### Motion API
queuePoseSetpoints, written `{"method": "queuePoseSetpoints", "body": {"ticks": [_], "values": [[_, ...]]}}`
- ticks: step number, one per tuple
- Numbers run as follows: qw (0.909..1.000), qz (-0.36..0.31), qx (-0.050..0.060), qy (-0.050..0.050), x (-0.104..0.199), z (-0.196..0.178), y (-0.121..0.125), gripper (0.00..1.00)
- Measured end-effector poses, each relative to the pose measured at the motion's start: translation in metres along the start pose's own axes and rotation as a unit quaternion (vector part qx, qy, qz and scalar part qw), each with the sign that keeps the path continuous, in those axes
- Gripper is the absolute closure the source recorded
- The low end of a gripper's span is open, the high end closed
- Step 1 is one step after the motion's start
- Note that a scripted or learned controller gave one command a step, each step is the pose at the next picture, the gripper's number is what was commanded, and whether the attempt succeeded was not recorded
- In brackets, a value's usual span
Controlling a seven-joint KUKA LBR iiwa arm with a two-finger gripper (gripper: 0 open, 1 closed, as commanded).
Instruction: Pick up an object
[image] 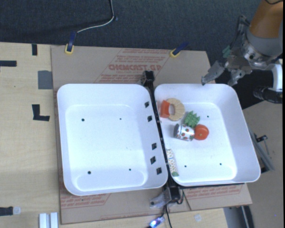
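Right now the gripper [222, 75] hangs above the far right corner of the right bin [228, 170], outside the cluster of objects and well apart from all of them. Its two fingers stand apart, with nothing between them, so nothing is held.

The candidates for picking all lie in the right bin, toward its left half. A tan ring with an orange piece [172, 109] sits nearest the divider between the bins. Just beside it, toward the near edge, a green leafy toy [192, 119] touches a red ball-like piece [201, 132], and a small metallic can [184, 132] lies on its side against them. A narrow patterned strip [171, 161] rests along the bin's left wall, near the front. The left bin [104, 179] holds nothing that matters here.

As a judgement, the task is at its approach step: no object is chosen by contact yet, and the lift is not begun. The next move calls for the arm to travel left and toward the near side, over the cluster, then descend with the fingers straddling one item. The ring or the can looks the most graspable; the packed green and red pieces could be nudged aside or pinched together, and the strip against the wall leaves little finger room.
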State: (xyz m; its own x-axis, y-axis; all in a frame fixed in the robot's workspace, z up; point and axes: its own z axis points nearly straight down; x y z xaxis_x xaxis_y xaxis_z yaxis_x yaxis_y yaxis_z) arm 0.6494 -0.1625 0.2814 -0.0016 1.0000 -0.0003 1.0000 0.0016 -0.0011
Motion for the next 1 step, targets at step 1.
{"method": "queuePoseSetpoints", "body": {"ticks": [1], "values": [[1.0000,0.004,0.005,0.001,-0.0303,0.0422,-0.1026,0.00]]}}
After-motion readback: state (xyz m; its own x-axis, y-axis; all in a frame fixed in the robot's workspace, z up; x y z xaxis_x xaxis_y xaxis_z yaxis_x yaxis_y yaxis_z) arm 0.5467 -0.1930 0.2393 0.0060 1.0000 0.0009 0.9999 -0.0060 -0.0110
